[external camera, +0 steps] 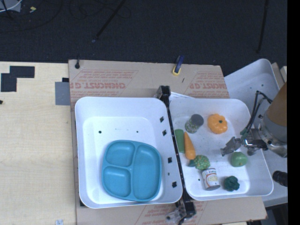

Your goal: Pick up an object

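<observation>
Gripper (233, 146) nr right bin (255, 117) edge, prob. above green ball (239, 160).

Fixed overhead camera, slanted, above both bins (84, 125)

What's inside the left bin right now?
The left bin holds one blue divided tray, lying flat toward its front. The tray's three compartments look bare. The bin floor under the tray is covered, so anything beneath it cannot be seen.
</observation>
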Controlling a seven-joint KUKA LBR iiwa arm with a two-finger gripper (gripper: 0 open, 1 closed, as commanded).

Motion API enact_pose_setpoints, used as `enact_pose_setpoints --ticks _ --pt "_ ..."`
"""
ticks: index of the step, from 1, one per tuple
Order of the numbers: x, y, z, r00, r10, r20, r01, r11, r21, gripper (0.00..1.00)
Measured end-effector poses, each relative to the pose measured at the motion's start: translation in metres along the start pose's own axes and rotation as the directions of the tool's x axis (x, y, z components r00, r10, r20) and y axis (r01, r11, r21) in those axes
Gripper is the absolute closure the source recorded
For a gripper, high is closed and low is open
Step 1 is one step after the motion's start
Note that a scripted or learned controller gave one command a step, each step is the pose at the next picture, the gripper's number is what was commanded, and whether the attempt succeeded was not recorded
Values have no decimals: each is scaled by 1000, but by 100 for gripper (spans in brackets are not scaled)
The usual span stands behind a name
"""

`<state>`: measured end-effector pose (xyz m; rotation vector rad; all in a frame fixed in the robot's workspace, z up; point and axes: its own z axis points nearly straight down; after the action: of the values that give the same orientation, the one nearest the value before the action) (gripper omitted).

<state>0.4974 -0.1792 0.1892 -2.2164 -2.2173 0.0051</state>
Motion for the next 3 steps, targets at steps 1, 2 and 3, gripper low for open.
enact_pose_setpoints --ticks 1,2,3 --pt "-1 4 62 1000 -1 -1 1 1000 -2 0" --pt "5 9 98 1000 -4 -6 4 1000 -15 0" --pt "3 5 91 1000 -1 -3 1 1000 -5 100"
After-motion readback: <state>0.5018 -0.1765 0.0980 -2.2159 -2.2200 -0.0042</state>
